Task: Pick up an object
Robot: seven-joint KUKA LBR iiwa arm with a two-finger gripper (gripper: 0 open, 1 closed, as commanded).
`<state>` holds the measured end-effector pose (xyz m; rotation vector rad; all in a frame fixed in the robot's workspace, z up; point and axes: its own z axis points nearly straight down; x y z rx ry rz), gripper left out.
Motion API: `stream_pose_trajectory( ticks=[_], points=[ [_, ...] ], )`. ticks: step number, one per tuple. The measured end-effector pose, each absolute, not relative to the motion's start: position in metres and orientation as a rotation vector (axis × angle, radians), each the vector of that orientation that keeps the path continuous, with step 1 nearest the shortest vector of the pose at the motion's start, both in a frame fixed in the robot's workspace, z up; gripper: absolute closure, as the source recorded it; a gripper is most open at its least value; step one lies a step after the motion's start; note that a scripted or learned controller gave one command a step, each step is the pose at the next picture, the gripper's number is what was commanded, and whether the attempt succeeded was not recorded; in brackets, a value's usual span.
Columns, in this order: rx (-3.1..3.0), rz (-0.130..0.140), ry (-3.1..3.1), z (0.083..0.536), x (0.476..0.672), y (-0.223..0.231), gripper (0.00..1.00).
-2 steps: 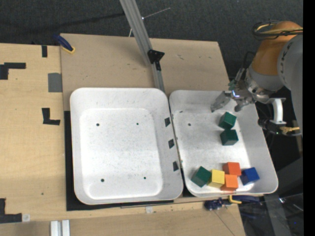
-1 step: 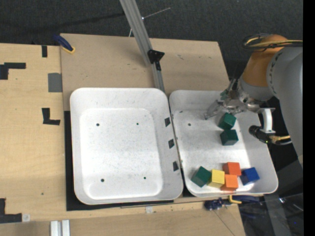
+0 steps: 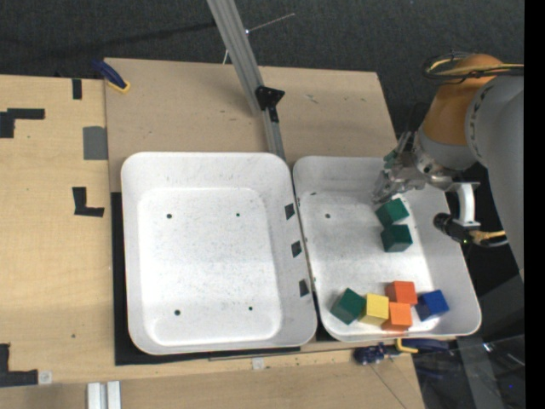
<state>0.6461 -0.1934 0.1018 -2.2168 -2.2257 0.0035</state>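
While the grey arm reaches in from three o'clock, its gripper (image 3: 393,187) hangs low over the right white plastic bin (image 3: 341,186), touching a dark green wooden cube (image 3: 392,211); I cannot tell its opening. Just beside, toward six o'clock, lies a second dark green cube (image 3: 397,239).

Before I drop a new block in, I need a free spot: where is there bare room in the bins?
The left bin has bare floor from wall to wall. In the right bin, the left half is free. Its front corner is crowded with blocks, and two green blocks sit under the gripper.
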Motion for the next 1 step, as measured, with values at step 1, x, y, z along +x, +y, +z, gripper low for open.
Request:
stream_pose_trajectory(
  ticks=[1],
  points=[
    [-2.221,-0.005,-2.227,0.1572,0.6475,-0.1823,1.00]
  ],
)
